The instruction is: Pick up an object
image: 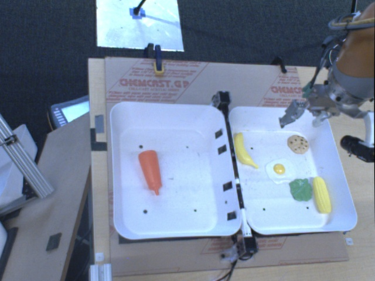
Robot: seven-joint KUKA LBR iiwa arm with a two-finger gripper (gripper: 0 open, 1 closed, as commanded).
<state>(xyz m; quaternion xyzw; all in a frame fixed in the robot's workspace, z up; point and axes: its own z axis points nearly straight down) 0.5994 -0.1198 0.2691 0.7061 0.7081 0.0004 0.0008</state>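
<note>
The gripper (304, 113) is seen above the far edge of the right bin (345, 215), its two fingers spread apart with nothing held between them. Candidate objects lie in that bin: a cookie (297, 143) just at five o'clock from the gripper, a fried egg (279, 170) near the bin's middle, a banana (244, 151) at nine o'clock from the egg, and a corn cob (321, 194) beside a green leafy piece (300, 189) at four o'clock. An orange carrot (150, 170) lies in the left bin (123, 113). The cookie is judged the nearest target; the fingers should be centred over it and lowered squarely, since flat items are easily missed.
</note>
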